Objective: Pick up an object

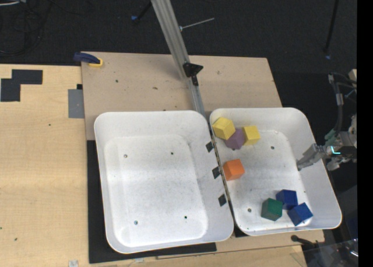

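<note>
Objects, right bin [309, 121]: two yellow blocks [223, 127] [251, 134] touching a purple block [236, 139] near the far left corner; orange block [233, 169] by the left wall; green block [271, 208] and two blue blocks [287, 197] [300, 213] clustered at the near right.

Gripper [305, 160]: at the right rim, above the bin, holding nothing; whether the fingers are open or closed cannot be told.

Left bin [116, 126]: white, on a wooden bench [41, 161].

Aluminium rail [172, 30]: slanting behind.

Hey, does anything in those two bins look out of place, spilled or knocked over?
Nothing stands out. All the blocks sit inside the right bin: two yellow ones touching a purple one, an orange one alone, and a green one beside two blue ones. The gripper is at the bin's right rim.
</note>
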Tool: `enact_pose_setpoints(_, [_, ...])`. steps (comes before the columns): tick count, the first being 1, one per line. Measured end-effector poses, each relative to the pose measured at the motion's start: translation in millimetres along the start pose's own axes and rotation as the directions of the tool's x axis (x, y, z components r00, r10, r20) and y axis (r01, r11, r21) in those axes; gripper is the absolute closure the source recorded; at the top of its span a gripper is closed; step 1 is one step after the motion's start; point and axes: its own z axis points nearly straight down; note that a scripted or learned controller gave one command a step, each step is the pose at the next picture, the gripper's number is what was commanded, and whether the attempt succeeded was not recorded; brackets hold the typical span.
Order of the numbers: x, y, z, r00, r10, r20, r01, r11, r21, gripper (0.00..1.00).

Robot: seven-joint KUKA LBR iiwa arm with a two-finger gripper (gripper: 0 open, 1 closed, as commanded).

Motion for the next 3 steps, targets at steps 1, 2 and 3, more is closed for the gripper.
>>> enact_pose_setpoints(1, [-0.6, 0.6, -2.2, 1.000, 0.002, 0.001, -0.002, 1.000, -0.005, 0.00])
enact_pose_setpoints(2, [2.6, -0.3, 62.2, 1.000, 0.000, -0.001, 0.000, 1.000, 0.002, 0.00])
enact_pose_setpoints(3, [1.3, 8.7, 116.1, 1.000, 0.001, -0.001, -0.001, 1.000, 0.001, 0.00])
